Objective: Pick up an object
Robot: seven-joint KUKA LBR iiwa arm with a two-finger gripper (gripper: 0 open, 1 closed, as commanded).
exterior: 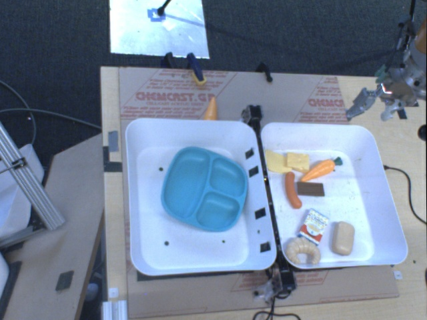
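— What do we have to pick from?
— In the right bin [380,179] we see a carrot [319,170], cheese slices [288,161], a sausage [293,190], a brown block [310,189], a small carton [313,225], a croissant [303,251] and a bread roll [343,238].
— And the left bin [143,179]?
— It bears a blue divided plate [205,188].
— Our gripper [373,107]?
— It hangs over the bench, just past the right bin's far right corner, fingers spread apart, nothing between them.

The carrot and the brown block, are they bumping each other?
Cannot tell. In the camera view the carrot lies just above the brown block, too near to show contact or a gap.
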